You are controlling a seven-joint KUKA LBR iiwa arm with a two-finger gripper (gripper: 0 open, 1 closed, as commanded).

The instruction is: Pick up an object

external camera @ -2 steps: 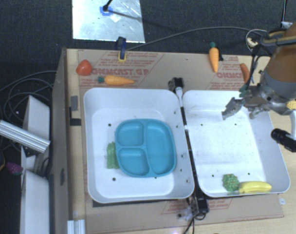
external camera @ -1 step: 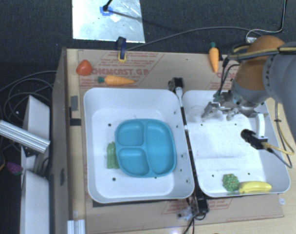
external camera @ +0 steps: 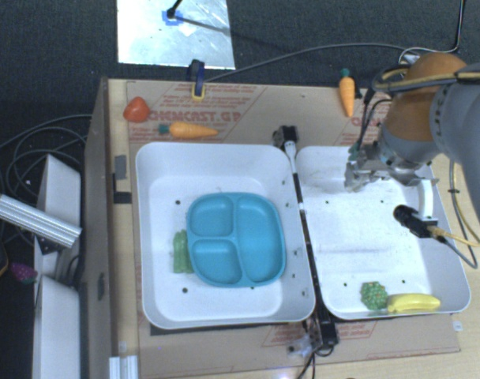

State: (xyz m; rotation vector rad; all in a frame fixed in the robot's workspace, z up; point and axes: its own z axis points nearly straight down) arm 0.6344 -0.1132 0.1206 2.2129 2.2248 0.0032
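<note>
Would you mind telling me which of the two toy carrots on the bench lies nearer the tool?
The upright carrot beside the right bin's far corner, close to the tool; the other carrot lies flat beyond the left bin.

Arm over the right bin, toy food scattered across the desk

The grey arm (external camera: 453,113) reaches in from the right, its gripper (external camera: 358,172) low over the far left part of the right bin (external camera: 358,235). At that bin's near edge a green broccoli (external camera: 373,294) touches a yellow banana (external camera: 414,302). The left bin (external camera: 157,235) holds a blue divided plate (external camera: 234,238) with a green piece (external camera: 180,251) against its left side. On the desk (external camera: 248,109) behind the bins lie two carrots (external camera: 191,130) (external camera: 347,93) and a red tomato (external camera: 136,110).
</note>
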